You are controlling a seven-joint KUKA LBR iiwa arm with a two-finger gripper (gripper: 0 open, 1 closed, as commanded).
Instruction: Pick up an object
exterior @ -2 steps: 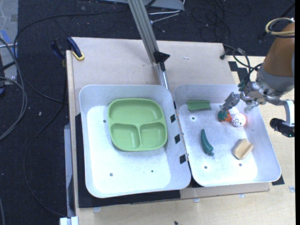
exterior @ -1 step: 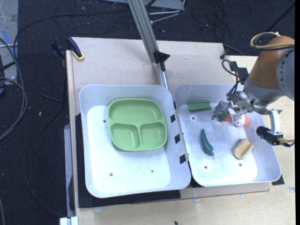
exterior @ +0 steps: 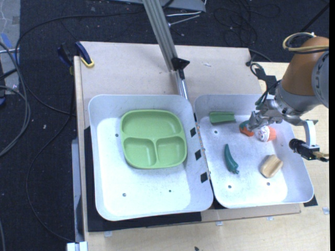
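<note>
The right bin (exterior: pixel 293 192) holds a green block (exterior: pixel 222 118) near its back, a dark green pepper-shaped piece (exterior: pixel 230 159) in the middle, a tan bread-like piece (exterior: pixel 270 166) at the right, and a white and red-orange object (exterior: pixel 265 134) with an orange bit (exterior: pixel 246 129) beside it. My gripper (exterior: pixel 257 123) reaches in from the right and hangs low over the orange and white objects, right at them. Nothing is visibly lifted.
The left bin (exterior: pixel 104 192) carries a light green divided plate (exterior: pixel 154 139). A metal pole (exterior: pixel 162 30) slants from the top down to the seam between the bins. The arm's orange band (exterior: pixel 306 67) looms over the right bin's far right edge.
</note>
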